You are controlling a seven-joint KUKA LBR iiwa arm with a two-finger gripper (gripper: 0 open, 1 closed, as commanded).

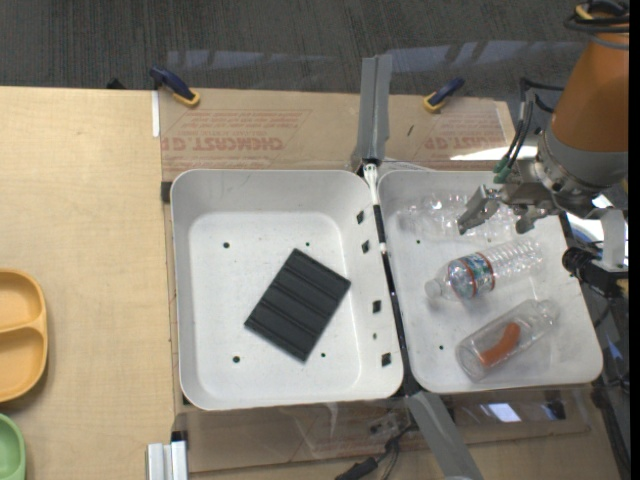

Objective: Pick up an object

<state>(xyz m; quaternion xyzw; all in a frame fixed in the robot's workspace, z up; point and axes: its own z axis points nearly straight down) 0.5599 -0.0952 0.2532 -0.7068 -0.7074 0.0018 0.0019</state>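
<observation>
Approach step: the tool (497, 208), fingers spread and holding nothing, hangs over the far edge of the right bin (590, 353), while the water bottle (483, 271) lies mid-bin, so the next move probably calls for descent and closure.

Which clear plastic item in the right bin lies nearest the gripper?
The crumpled clear wrapper at the bin's far side, just left of the gripper; the water bottle and orange-filled container lie nearer the camera.

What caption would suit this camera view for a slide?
The arm's hand hovers above clear plastic bottles in the right white bin; a flat black ridged rectangular pad lies in the left white bin.
</observation>
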